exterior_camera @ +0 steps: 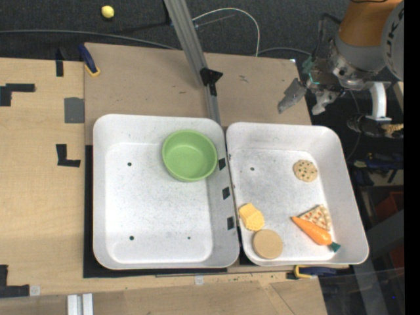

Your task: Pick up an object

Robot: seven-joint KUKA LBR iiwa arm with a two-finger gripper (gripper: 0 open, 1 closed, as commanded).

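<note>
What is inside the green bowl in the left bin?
The green bowl in the left bin shows only its own green bottom; nothing lies in it. The bin floor under the bowl is covered and cannot be seen.

Speckled matt white plastic is seen on both shallow bins (105, 176); smooth green plastic bowl (189, 155); matt tan wooden counter (39, 176).

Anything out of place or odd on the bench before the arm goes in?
One stray: a small yellow ball lies on the dark floor beyond the bench, outside both bins. The green bowl sits upright in the left bin; the toy foods lie inside the right bin. No spill or damage visible.
</note>
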